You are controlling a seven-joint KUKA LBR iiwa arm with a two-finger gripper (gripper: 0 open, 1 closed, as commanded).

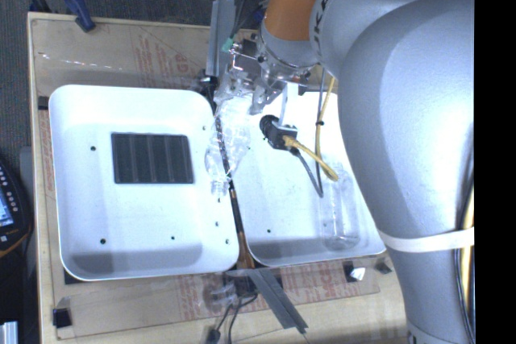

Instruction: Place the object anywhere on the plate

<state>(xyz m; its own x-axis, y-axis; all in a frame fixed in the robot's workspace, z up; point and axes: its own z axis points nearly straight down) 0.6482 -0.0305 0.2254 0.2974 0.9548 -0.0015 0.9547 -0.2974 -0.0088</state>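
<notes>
Reaching in from the right: the grey arm (pixel 403 93), looming over the right bin (pixel 274 254). To the left, the left bin (pixel 72 173) with a dark ribbed plate (pixel 151 158) on its floor. A clear plastic bottle (pixel 339 213) lying in the right bin, near its right edge. Jaws (pixel 258 97) high at the divider; whether open or closed, impossible to tell. Best to drop squarely over the bottle's middle before closing.

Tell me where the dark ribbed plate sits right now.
The dark ribbed plate lies flat in the left bin, a little above its middle, left of the divide between the two bins and well clear of the arm.
</notes>
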